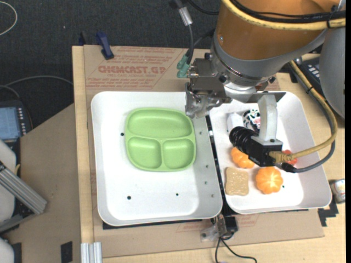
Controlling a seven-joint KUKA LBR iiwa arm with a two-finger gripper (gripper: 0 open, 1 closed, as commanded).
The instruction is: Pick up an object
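A: What is shown in the left bin (109,163)?

B: A green divided plate (160,138) is seen lying flat in it, toward the back, with one long compartment and two smaller ones.

A: And in the right bin (307,141)?

B: Two orange pumpkin-like objects are seen: a larger one (269,179) near the front and a smaller one (241,158) just behind and to its left. A tan cracker-like slab (237,181) lies beside them. A small black-and-white object (252,118) is partly hidden farther back.

A: Where is the gripper (198,104)?

B: It is placed over the divide between the bins, at the plate's back right corner. Whether it is clenched or released cannot be told; nothing is seen grasped.
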